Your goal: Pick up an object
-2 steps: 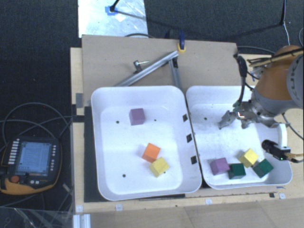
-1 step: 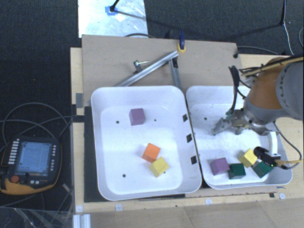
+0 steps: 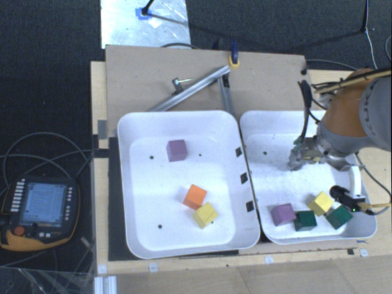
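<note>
My gripper [image 3: 298, 159] is low in the right bin [image 3: 269, 141], near its middle, over bare white floor. The grey arm with its orange band [image 3: 346, 112] comes in from the right. Along this bin's front wall lie a purple cube [image 3: 283, 214], a dark green cube [image 3: 305, 220], a yellow cube [image 3: 320, 203] and a second green cube [image 3: 338, 216], all well in front of the gripper. The left bin [image 3: 177, 116] holds a purple cube [image 3: 177, 150], an orange cube [image 3: 195, 196] and a yellow cube [image 3: 205, 214] touching it.
A metal bar [image 3: 196, 86] lies slantwise on the brown board behind the bins. A teach pendant [image 3: 40, 210] with cables sits on the floor at the left. The bins' shared walls [image 3: 242, 164] divide the two work areas.
</note>
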`<state>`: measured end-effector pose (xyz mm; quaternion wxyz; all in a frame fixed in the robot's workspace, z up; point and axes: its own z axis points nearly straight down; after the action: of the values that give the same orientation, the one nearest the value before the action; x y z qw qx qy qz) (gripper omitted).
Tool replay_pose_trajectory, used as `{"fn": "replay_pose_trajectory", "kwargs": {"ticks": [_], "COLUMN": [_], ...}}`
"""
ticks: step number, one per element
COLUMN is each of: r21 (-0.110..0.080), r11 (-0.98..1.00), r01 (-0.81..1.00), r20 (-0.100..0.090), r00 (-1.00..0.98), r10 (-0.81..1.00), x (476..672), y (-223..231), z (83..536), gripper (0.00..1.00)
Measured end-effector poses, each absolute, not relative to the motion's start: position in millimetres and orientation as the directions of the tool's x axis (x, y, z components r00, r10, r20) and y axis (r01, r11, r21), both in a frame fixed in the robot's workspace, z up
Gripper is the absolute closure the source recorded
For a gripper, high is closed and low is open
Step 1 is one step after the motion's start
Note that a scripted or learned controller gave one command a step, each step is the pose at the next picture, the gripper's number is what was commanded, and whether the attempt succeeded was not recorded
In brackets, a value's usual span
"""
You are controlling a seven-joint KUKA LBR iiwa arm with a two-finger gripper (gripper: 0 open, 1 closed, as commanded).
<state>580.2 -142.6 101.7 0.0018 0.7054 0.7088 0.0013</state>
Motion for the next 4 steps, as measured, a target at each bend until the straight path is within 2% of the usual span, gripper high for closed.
{"fn": "replay_pose_trajectory", "kwargs": {"ticks": [3,4], "r21": [0.008,0.000], "r11": [0.005,0.010], "r01": [1.000,1.000], "r20": [-0.002,0.002], "r00": [-0.005,-0.010], "r10": [1.000,1.000], "x": [592.0,584.4], "y": [-134,-80], "z": [247,235], "gripper": [1.00,1.00]}}
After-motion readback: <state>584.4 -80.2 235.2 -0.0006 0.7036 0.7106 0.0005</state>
